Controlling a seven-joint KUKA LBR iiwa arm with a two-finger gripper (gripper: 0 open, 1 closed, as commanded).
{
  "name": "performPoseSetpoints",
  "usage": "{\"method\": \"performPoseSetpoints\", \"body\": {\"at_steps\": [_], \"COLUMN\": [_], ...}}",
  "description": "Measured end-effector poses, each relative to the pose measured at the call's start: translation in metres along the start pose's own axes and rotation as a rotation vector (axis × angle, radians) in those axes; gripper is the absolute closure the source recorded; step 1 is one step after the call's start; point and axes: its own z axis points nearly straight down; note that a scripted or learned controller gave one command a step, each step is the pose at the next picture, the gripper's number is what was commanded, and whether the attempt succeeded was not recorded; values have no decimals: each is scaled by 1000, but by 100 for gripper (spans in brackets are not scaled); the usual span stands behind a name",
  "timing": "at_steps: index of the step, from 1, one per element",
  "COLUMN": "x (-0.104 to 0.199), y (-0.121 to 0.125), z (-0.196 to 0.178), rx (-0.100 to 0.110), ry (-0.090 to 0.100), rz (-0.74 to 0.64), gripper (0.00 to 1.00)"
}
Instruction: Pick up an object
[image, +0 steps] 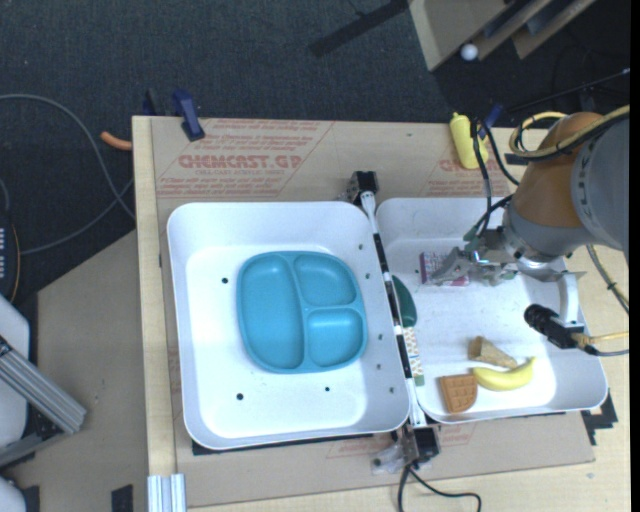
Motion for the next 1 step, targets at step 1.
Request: {"method": "performPoseSetpoints", "body": {"at_steps": [1], "x": [30], "y": [61], "z": [4], "rx": [7], "ry": [2], "rz": [-1], "gripper": [0]}}
